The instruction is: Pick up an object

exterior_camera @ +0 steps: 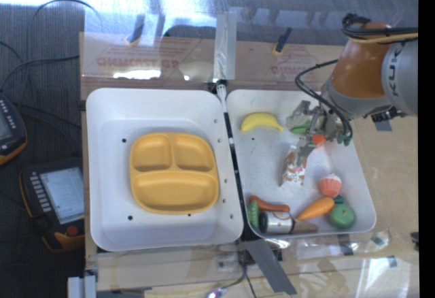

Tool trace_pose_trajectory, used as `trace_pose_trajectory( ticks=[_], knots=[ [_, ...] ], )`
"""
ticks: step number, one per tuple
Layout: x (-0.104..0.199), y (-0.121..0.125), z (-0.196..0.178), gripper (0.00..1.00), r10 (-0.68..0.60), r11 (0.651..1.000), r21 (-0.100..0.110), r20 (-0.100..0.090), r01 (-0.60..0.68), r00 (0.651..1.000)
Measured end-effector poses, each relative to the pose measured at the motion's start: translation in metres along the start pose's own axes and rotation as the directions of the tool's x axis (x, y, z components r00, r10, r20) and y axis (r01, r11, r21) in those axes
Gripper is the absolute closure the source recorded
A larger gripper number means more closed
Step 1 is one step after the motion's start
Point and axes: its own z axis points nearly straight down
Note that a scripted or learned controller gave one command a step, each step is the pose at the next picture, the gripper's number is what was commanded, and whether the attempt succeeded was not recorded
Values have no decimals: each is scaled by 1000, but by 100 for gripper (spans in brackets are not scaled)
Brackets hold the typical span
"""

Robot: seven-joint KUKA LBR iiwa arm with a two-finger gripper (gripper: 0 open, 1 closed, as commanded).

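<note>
My gripper (314, 129) hangs low over the upper part of the right bin (353, 154), under the grey arm with its orange band (360, 69). Just below and left of it lies a crinkled silver packet (294, 166); whether the gripper touches it I cannot tell. A yellow banana (260, 122) lies to the gripper's left. Along the bin's front edge sit an orange-red strawberry (329, 185), a carrot (315, 209), a green fruit (341, 215), a small can (275, 223) and a red chili (270, 206).
The left bin (109, 120) holds a yellow divided plate (175, 171). A raised ridge (230, 147) separates the two bins. Cables and a handheld controller (58, 194) lie off the bench to the left.
</note>
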Motion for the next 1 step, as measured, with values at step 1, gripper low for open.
trace_pose_trajectory(
  ticks=[1],
  knots=[
    [31,25,6,0,87,996,-1,20,-87,996]
  ],
)
